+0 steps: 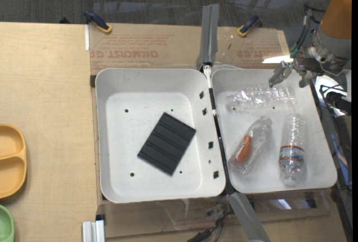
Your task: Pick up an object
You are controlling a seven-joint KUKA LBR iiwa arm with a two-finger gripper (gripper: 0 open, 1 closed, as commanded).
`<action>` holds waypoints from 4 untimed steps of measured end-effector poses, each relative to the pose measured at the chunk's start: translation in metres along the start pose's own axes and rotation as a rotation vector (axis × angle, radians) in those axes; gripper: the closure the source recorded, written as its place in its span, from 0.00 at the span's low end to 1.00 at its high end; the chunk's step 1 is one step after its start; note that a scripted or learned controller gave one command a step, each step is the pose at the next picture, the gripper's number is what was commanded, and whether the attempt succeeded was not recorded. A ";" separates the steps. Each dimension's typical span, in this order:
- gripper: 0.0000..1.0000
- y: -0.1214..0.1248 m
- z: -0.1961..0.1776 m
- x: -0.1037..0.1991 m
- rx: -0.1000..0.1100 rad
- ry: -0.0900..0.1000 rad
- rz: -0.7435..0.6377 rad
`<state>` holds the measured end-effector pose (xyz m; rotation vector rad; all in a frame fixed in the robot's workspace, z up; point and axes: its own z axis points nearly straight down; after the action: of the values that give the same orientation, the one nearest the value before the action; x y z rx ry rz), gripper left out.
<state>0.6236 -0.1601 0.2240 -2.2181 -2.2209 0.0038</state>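
Three clear plastic bottles lie in the right bin (330, 176): a crushed bottle (260, 98) at seven o'clock from the gripper (292, 72), lying crosswise, nearest it; an orange-filled bottle (250, 146); a labelled bottle (292, 151) lengthwise. The gripper's fingers appear spread and bare, though glare blurs them. A ribbed black slab (166, 143) occupies the left bin (103, 140).

Bright, even overhead light — glare on the right bin (313, 93) — slightly soft focus
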 end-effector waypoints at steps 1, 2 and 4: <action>0.00 0.000 0.000 0.000 0.000 0.000 0.000; 0.00 -0.109 0.087 0.014 -0.024 0.000 0.095; 0.00 -0.106 0.059 0.016 -0.002 -0.001 0.215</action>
<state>0.5170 -0.1438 0.1652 -2.4459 -1.9714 0.0036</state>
